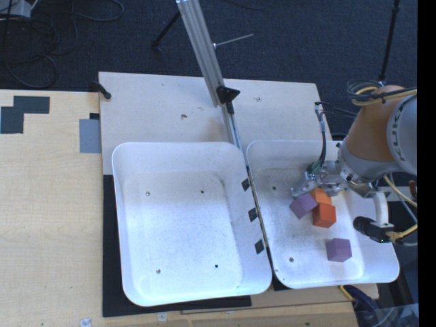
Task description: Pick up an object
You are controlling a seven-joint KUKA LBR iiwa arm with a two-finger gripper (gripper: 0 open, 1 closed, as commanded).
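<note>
Right of frame centre, the pincer is hovering just above a purple block and orange block; finger state cannot be told.

arm: grey shell | orange band | black cables | gripper: metal, small

From where I stand, nothing here can be read: no words, numbers, brand marks or signs. The two white bins, the blocks and the counter carry no lettering that I can make out.
</note>
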